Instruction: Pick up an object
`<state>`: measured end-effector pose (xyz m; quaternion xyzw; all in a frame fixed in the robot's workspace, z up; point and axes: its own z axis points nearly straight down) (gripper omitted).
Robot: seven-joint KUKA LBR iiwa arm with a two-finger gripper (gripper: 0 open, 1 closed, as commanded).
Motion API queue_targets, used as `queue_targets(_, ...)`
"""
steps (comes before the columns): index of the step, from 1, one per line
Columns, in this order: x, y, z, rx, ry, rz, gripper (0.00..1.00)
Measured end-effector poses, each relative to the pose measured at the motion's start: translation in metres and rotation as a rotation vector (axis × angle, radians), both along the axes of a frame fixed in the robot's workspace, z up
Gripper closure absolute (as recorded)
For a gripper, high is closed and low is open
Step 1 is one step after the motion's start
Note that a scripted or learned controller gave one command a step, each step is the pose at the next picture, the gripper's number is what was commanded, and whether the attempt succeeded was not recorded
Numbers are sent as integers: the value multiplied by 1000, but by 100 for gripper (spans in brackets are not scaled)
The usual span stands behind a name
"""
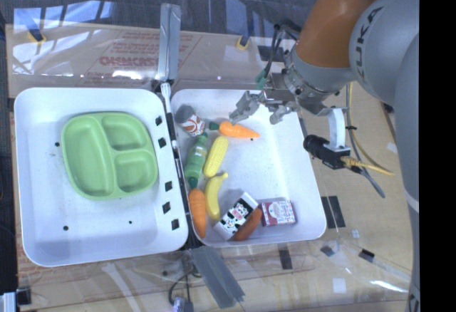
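Observation:
My gripper (261, 110) hangs over the back of the right bin (299, 182), its two fingers spread apart with nothing between them. Just below and left of it lies an orange carrot (239, 131). Along the bin's left side lie a corn cob (215, 155), a green bottle (196, 159), a banana (214, 194) and a second carrot (197, 211). A small round brown-and-white item (191, 125) rests at the back left corner. A cow-print milk carton (236, 216) and a red box (278, 213) sit at the front.
The left bin (43, 232) holds a green divided plate (109, 154). A raised divider with black clips (171, 182) separates the two bins. The arm's bulky grey and orange wrist (342, 26) looms over the right bin's back right corner.

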<state>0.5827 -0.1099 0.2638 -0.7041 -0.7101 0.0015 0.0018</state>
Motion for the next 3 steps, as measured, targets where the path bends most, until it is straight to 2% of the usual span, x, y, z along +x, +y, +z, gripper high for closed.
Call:
queue_targets(1,37,-30,-74,0,0,75,0)
queue_targets(2,30,-13,-172,1,-3,228,0)
queue_targets(3,30,-14,-162,-1,-3,232,100)
